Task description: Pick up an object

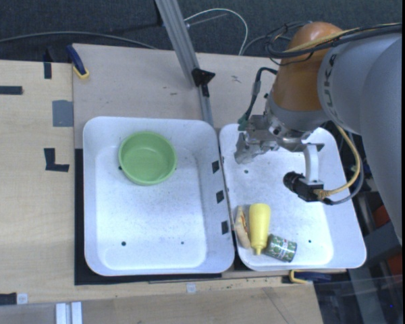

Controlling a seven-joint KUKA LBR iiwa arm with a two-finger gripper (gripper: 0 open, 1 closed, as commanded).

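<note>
Yellow bottle (259, 225) lies on its side near the front edge of the right bin (341, 248), nozzle toward the front rim. We take it as the nearest candidate for picking, though the task names no single item. Touching its left side we note a tan, elongated item (241, 225), too small for us to identify. Just beside the bottle's nozzle end, to the right, a small can (281, 247) with a green patterned label lies on its side. All three rest on the bin floor, clustered in the front left corner of that bin.

The gripper (245, 155) hangs over the rear left part of the right bin, close to the wall shared with the left bin (94, 201). It is well apart from the bottle cluster. We see nothing between its fingers. The view does not resolve the fingertips clearly, so we cannot tell how far apart they stand.

Above the gripper we record the arm's orange band (304, 79) and grey body (371, 106), entering from the right. A black fitting (300, 184) with cables hangs beside the wrist, over the middle of the right bin.

In the left bin a green bowl (147, 157) stands upright in the rear half. A grey metal pole (179, 36) rises behind the bins.
</note>
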